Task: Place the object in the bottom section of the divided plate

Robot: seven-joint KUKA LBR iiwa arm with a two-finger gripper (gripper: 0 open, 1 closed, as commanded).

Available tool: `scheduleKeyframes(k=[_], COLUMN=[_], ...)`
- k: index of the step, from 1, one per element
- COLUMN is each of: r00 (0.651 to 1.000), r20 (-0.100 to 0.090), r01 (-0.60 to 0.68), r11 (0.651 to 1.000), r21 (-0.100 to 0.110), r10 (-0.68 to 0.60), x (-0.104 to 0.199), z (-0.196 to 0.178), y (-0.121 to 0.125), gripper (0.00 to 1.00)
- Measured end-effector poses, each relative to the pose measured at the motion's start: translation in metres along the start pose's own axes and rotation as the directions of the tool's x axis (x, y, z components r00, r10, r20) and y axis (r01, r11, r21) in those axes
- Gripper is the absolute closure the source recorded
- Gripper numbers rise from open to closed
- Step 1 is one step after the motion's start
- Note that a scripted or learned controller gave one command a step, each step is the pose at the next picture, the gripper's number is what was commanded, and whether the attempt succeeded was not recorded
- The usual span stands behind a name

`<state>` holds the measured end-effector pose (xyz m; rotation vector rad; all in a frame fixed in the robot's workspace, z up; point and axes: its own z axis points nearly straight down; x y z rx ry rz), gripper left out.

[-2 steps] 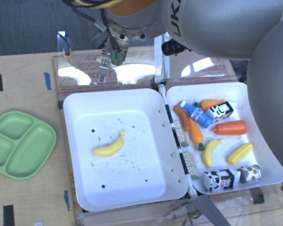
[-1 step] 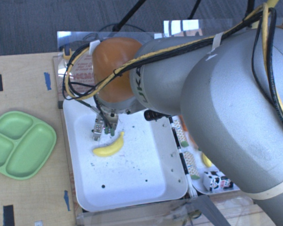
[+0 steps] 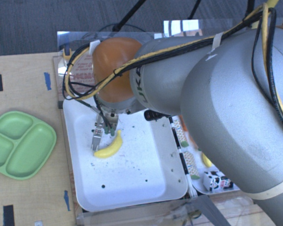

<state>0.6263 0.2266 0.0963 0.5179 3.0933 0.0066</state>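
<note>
A yellow toy banana (image 3: 110, 146) lies on the floor of the left white bin (image 3: 138, 184). My gripper (image 3: 102, 135) hangs over the banana's upper left end, its metal fingers (image 3: 97, 136) pointing down and reaching the fruit. The view does not show whether the banana sits between them. A green divided plate (image 3: 20, 144) rests on the wooden bench to the left of the bin, with two small sections at the top and left and one long section at the bottom right.
The grey arm with its orange band (image 3: 115, 70) covers the bin's back and most of the right bin (image 3: 206, 175), where a few small items show. Black and yellow cables loop beside the wrist. Blue tape marks edge the bench.
</note>
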Motion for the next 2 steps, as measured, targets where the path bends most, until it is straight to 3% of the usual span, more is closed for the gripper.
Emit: scheduleKeyframes(k=[2], r00=[1.0], r20=[0.0], r01=[0.0], r11=[1.0], r21=[0.0], r10=[0.0], x=[0.0], z=[0.0], y=[0.0], gripper=[0.0])
